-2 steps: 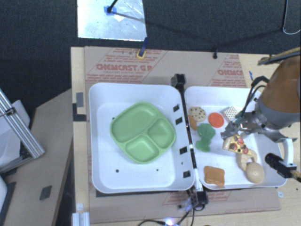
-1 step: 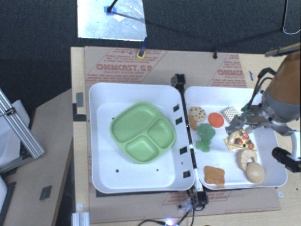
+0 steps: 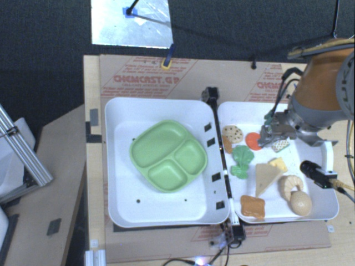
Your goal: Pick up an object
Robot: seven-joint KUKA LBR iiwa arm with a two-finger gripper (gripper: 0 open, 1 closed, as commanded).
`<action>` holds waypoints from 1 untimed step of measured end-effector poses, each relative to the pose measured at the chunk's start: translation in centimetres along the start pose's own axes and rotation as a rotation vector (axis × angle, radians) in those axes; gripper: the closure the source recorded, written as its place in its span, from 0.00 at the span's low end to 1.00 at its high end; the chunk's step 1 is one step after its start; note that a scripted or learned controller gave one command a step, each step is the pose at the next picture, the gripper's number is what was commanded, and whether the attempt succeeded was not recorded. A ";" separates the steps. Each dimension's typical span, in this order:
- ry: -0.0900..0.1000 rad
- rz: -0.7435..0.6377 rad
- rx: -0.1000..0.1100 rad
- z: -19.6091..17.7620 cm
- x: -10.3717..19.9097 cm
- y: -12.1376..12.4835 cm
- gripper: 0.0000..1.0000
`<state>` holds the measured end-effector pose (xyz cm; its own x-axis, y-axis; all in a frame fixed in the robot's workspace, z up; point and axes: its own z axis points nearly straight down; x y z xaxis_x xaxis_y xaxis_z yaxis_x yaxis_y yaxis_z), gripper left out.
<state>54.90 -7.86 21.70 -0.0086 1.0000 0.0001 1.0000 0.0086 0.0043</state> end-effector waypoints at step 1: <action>0.000 0.000 -0.002 -1.4 3.1 3.6 1.00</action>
